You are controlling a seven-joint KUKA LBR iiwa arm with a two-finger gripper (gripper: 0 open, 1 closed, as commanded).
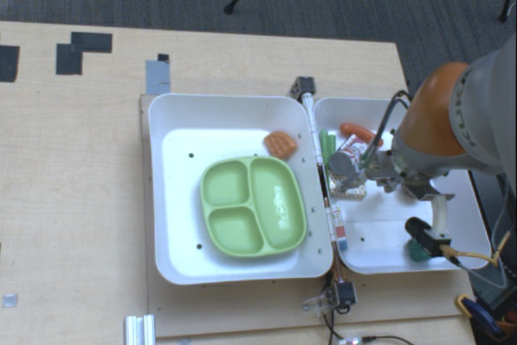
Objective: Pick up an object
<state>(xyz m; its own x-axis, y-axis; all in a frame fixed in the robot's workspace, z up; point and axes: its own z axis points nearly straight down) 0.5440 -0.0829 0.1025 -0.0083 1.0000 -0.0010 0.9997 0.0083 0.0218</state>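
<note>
- Two white bins sit side by side on the bench; your arm reaches over the right bin, so work there and leave the left bin alone.
- Ignore the green divided plate and the orange-brown piece beside it in the left bin.
- You have a tight cluster near the right bin's inner wall: a green stick, an orange piece and a red-and-white packet, all touching or just beside one another.
- Your gripper sits low in that cluster. I cannot tell how far apart its tips are, nor whether anything is between them.
- Pick one target, probably the packet, and centre on it before closing, so neighbours don't wedge in.
- Lift straight up and slowly.
</note>
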